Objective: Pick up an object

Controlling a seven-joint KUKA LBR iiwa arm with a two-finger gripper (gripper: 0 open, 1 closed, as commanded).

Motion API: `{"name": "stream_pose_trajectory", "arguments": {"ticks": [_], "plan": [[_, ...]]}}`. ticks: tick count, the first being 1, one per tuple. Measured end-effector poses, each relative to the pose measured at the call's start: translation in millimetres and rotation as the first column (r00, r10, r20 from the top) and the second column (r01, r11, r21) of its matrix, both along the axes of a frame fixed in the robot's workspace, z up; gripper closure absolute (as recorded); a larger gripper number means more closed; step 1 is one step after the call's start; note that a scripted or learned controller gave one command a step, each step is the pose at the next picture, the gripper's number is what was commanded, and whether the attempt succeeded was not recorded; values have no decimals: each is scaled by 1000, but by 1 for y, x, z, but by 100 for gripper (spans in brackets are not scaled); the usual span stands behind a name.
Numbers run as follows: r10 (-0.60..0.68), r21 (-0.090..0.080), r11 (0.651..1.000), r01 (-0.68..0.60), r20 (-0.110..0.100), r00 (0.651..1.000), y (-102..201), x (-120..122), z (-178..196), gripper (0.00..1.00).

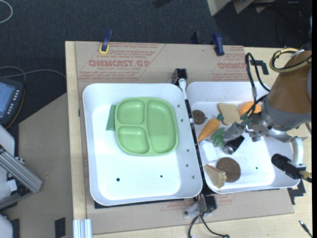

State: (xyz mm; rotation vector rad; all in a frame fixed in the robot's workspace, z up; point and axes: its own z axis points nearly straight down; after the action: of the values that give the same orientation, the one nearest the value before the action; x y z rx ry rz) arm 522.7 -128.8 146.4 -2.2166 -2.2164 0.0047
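My gripper (228,140) hangs low over the middle of the right bin (257,180), reaching in from the right, and it is open with nothing between its fingers. A small dark green piece (217,138) lies just left of the fingertips. An orange carrot (208,128) lies tilted beside that, nearer the bin's left wall. A beige slab (228,112) and a small orange piece (246,108) sit behind the gripper. In front of it lie a brown round cookie (230,168) and a tan wedge (215,175).
A small brown disc (198,116) sits near the right bin's left wall. The left bin (104,177) holds a green divided plate (146,126). Black cables (253,78) run above the arm, and a black part (283,164) sticks out at the bin's right edge.
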Motion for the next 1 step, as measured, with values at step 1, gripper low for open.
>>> {"name": "stream_pose_trajectory", "arguments": {"ticks": [1], "plan": [[-1,0,1000,1,-1,1000,-5,-4,-62,0]]}}
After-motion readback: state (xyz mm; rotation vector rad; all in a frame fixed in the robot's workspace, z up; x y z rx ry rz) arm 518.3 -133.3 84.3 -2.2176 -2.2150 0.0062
